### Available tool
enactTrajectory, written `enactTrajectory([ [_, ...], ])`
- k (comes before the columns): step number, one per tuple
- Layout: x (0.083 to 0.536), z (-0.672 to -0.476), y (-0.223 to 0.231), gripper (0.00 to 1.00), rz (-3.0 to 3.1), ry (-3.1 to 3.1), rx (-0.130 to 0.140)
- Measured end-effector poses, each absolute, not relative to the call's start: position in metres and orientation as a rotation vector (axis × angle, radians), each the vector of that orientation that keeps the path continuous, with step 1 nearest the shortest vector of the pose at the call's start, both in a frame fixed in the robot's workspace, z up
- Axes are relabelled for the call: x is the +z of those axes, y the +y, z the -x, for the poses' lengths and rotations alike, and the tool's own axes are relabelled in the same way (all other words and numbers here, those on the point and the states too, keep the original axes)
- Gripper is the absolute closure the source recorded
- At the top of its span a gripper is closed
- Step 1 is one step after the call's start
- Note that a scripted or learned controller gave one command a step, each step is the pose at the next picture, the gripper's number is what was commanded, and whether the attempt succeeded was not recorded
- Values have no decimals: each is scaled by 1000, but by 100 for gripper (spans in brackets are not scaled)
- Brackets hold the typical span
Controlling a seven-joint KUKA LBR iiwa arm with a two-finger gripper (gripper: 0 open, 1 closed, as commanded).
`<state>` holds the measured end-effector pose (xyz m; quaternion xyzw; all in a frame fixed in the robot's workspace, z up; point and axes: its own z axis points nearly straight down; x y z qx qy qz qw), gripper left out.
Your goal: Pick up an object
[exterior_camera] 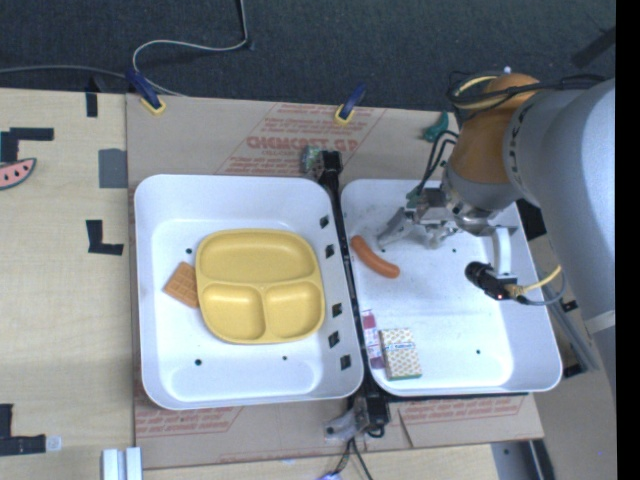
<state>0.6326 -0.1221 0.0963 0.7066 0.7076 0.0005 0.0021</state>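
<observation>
The hand (392, 234) was seen low in the right bin (520, 368), near that bin's far-left corner, with its metal fingers (398, 226) pointed toward the divider between the bins. How far the fingers were spread could not be made out from above, and nothing was seen between them.

The sausage (374, 258) lay just beside the fingertips, on their near side and slightly toward the left wall. Its long axis ran at a slant, from the left wall down toward the middle of the bin floor. A short drop and a small shift toward the near edge were judged to be needed for the grasp, with the fingers set across that slanted axis.

A small box (401, 353) was seen farther off, in the near-left corner of the same bin. In the left bin (160, 368), a yellow tray (262, 284) lay at the middle, with a cracker (182, 286) tucked at its left edge.
</observation>
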Motion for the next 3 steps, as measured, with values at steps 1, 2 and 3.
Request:
enactTrajectory([
  [1, 106, -632, -122, 100, -2218, 2221, 1],
  [2, 105, -632, -122, 0, -2218, 2222, 0],
  [3, 86, -566, -104, 0, -2221, 2219, 1],
])
